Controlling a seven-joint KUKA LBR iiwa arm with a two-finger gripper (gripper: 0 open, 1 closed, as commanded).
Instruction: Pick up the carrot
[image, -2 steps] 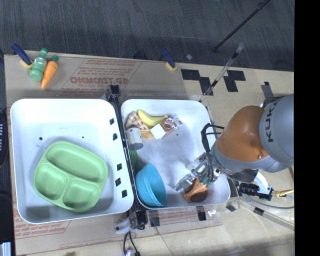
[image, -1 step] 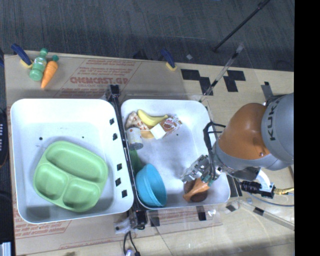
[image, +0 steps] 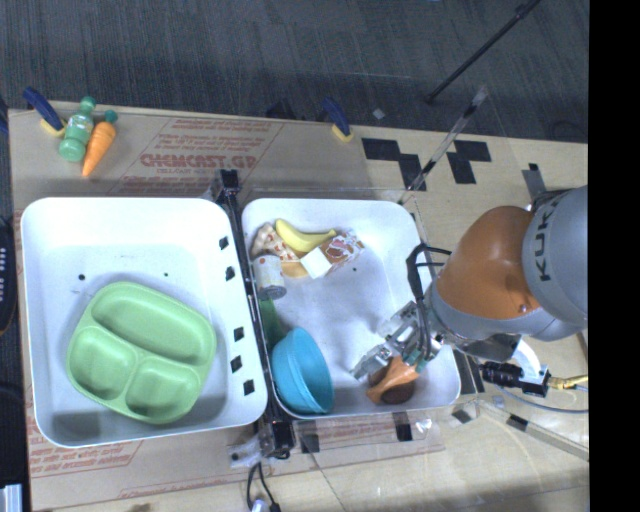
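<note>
Table (image: 300, 160) with two white bins side by side. Green plate (image: 140, 350) in the left bin (image: 60, 230). Blue bowl (image: 300, 372), banana (image: 303, 238) and can (image: 269, 277) in the right bin (image: 395, 225). Fingers (image: 392, 352) low in the right bin's near corner, closed around an orange carrot (image: 395, 378).

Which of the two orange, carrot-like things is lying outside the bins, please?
The carrot on the cardboard beyond the left bin, beside a green toy. The other orange piece lies in the right bin at the tool.
</note>
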